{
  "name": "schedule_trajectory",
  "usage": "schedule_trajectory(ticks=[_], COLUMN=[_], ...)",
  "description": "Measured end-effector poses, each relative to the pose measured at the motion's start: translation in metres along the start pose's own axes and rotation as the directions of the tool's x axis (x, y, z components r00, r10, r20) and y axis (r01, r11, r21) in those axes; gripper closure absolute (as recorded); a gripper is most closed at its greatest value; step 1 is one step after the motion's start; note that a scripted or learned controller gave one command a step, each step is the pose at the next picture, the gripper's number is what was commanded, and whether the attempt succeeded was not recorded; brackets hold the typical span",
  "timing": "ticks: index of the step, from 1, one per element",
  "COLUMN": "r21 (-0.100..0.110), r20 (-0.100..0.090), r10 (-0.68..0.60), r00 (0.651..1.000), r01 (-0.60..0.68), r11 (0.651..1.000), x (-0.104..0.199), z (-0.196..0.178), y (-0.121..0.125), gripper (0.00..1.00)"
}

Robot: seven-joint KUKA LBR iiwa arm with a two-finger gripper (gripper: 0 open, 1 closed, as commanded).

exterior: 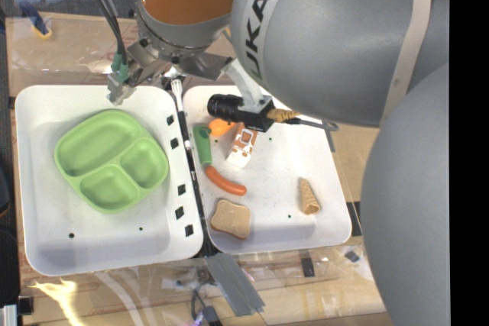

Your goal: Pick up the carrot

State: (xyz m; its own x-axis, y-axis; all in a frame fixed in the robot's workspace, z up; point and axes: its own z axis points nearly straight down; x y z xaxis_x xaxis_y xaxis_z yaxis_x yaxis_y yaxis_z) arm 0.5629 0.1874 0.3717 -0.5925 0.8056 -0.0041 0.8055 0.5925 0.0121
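"Is the tool (149, 76) clenched or released?"

"Can't tell from here. The carrot (225, 181) lies well apart from it, nearer us and rightward. I'd centre over the orange body, then descend straight."

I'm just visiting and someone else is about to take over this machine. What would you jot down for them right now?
Tool: hidden under the arm's orange wrist, above the bins' far edge; grip state unclear.
Carrot: lies in the right bin by its left wall, green top pointing away, untouched. Around it: milk carton, bread slice, cone.
Green divided plate sits in the left bin.
Done: nothing yet.
Left: descend, grip the carrot, lift.
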Motion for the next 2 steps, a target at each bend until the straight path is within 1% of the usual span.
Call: schedule_trajectory(ticks=[1, 2], r21=[0.02, 0.023], r20=[-0.01, -0.008], r10=[-0.161, -0.022], r00=[0.987, 1.0], r01=[0.162, 0.022], r11=[0.987, 0.999], x=[0.012, 0.037], z=[0.114, 0.221], y=[0.02, -0.03], gripper=[1.0, 1.0])
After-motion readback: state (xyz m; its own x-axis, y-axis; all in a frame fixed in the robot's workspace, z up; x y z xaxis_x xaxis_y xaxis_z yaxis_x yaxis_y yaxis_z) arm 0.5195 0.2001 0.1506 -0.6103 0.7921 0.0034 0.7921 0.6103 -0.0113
